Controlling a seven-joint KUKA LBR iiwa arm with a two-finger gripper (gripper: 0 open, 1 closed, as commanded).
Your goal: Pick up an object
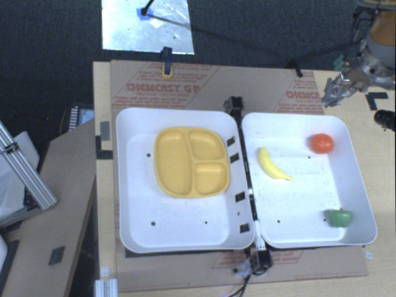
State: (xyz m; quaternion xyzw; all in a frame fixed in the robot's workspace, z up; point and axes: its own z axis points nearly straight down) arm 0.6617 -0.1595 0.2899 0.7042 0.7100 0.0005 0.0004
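Note:
Three small items lie in the right white bin. A yellow banana lies near the bin's middle left. An orange round fruit rests at its far right. A green fruit sits in the near right corner. My gripper hangs at the upper right, above the bench just beyond the right bin's far edge, with nothing visible between its fingers. It is well apart from all three items.
The left white bin holds a yellow divided plate. A black clip joint sits between the bins at the back. A shiny metal sheet lies on the dark floor beyond the bench.

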